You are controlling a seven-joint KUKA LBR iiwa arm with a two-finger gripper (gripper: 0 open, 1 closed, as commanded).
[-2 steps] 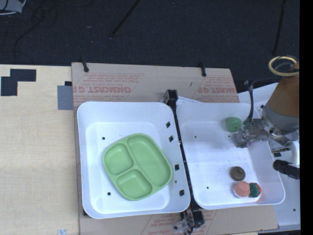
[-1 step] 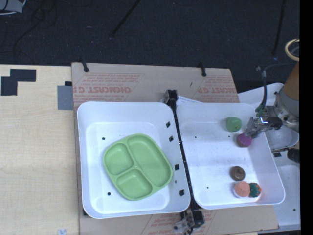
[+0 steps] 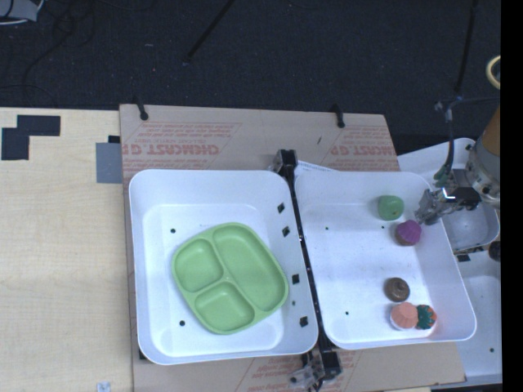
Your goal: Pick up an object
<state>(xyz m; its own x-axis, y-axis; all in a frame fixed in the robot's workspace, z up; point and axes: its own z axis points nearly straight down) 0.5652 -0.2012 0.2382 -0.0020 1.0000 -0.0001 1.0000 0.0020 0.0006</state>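
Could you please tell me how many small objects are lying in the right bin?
5: green ball and purple ball near the hand; brown disc, orange piece and teal piece touching, near corner.

At the frame's right edge, about mid-height, we see the arm [image 3: 489,149] reaching in, its orange band near the upper right. The gripper [image 3: 431,211] points left and down from there.

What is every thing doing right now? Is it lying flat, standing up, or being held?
Green plate: lying flat in the left bin, nothing on it.
Green ball: resting in the right bin, loose.
Purple ball: resting loose, just beside the pincer.
Brown disc: lying flat.
Pink disc: lying flat, touching the teal lump.
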